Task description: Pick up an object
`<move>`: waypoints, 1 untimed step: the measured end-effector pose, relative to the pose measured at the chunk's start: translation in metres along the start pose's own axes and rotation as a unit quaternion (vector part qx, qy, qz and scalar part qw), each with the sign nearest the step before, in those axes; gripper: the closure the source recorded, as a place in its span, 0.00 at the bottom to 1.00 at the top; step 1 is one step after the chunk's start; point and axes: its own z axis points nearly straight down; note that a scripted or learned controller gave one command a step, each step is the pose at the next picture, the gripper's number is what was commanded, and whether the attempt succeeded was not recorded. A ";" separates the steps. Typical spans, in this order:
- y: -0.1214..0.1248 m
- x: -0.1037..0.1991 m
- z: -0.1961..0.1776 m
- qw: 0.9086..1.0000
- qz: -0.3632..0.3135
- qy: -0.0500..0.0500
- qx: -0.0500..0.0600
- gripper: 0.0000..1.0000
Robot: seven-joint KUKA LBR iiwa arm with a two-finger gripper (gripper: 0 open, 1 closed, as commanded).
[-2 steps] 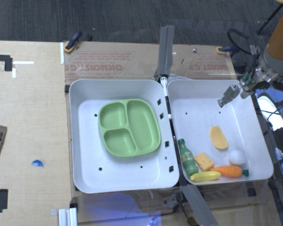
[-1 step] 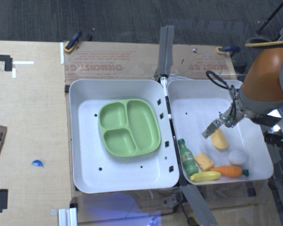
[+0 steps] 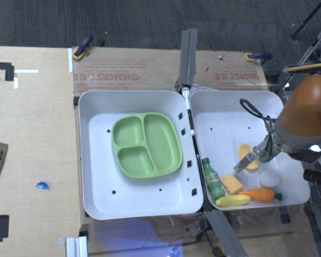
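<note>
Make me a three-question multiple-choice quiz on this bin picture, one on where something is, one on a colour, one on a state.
1. Where does the divided plate lie?
A. left bin
B. right bin
C. on the bench

2. What colour is the bottle?
A. red
B. green
C. blue

3. How is the carrot positioned?
A. standing upright
B. lying flat
C. held by the hand

Answers: 1 A, the plate sits in the bin left of the divider. 2 B, its body is green. 3 B, it lies on the right bin's floor beside the banana, apart from the hand.
</note>
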 end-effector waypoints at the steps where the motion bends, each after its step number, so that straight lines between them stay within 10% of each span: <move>1: 0.001 -0.002 -0.010 1.000 0.002 -0.003 -0.002 1.00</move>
